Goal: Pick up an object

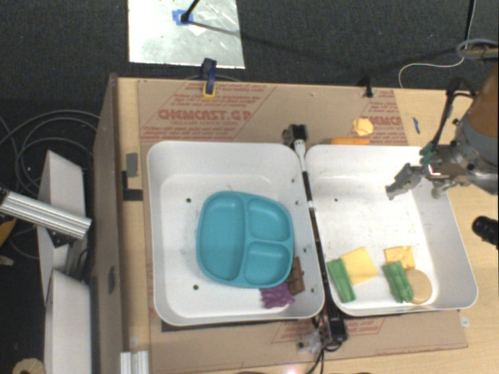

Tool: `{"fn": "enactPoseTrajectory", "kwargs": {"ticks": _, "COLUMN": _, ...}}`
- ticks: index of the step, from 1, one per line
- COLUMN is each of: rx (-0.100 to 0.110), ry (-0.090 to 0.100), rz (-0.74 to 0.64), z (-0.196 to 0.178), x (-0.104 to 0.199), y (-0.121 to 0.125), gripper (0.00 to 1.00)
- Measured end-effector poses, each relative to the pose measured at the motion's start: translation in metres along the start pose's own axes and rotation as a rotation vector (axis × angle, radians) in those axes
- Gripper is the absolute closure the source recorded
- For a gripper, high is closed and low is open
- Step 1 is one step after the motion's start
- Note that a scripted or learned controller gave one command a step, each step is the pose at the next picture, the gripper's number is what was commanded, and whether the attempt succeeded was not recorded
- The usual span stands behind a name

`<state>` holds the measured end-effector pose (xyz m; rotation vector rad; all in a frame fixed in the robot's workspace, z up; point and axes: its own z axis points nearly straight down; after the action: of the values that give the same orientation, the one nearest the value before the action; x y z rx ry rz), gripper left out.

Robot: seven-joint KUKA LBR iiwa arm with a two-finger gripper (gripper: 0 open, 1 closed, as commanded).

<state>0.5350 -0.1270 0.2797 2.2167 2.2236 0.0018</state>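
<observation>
Dark carpet at the top of the frame, then a tan bench (234,109) with two white bins side by side. In the left bin (175,179), a teal divided plate (245,238), with a purple scrap (274,295) and a brown bit (297,277) at its lower right edge. In the right bin (366,216), along the lower wall: a yellow block (360,265) touching a green strip (340,279), and further right a small orange-yellow block (400,255), a second green strip (399,280) and a tan disc (419,287), all packed close. Over the upper right of that bin, the gripper (407,182), well apart from the cluster and carrying nothing; jaws apart or together, impossible to tell at this slant. Likeliest target: the yellow block, the largest piece there. Probably light and stiff, perhaps toy food, so little squeeze needed, though smooth enough to slip. Best taken across its two free sides, away from the green strip pressed against its left. Risk of nudging the neighbours or pinching two at once, given the crowding. Approach not yet begun.
</observation>
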Motion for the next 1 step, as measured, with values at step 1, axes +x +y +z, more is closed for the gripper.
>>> {"fn": "enactPoseTrajectory", "kwargs": {"ticks": 1, "rx": 0.010, "ry": 0.002, "rz": 0.003, "z": 0.0978, "x": -0.0046, "y": -0.0117, "gripper": 0.00}}
